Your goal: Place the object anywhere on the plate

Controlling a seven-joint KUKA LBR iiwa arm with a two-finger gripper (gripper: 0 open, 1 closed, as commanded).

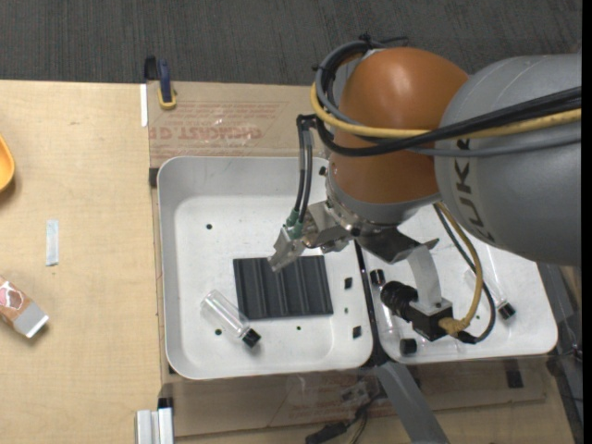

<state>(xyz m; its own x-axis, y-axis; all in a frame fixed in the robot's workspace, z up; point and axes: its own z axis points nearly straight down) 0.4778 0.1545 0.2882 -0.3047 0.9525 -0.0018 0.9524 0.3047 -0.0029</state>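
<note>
From my station I see the dark ribbed plate lying flat on the floor of the left bin, a little right of that bin's middle and toward its near half. Just off the plate's near-left corner lies a clear tube with a black cap, slanted, its capped end close to the plate's near edge; I take this for the object, and it rests on the bin floor, not on the plate. The gripper hangs over the plate's far edge, its tip at about the far-left part of the ribbed surface; I cannot tell how its jaws stand, since the wrist and cabling hide them, and I see nothing held. The arm, with its orange band, looms large from the right and covers much of the right bin, where another small black-capped piece lies near the right wall. Out on the bench to the left are a small pale strip, a wrapped bar near the left edge, and an orange thing cut off by the frame.
</note>
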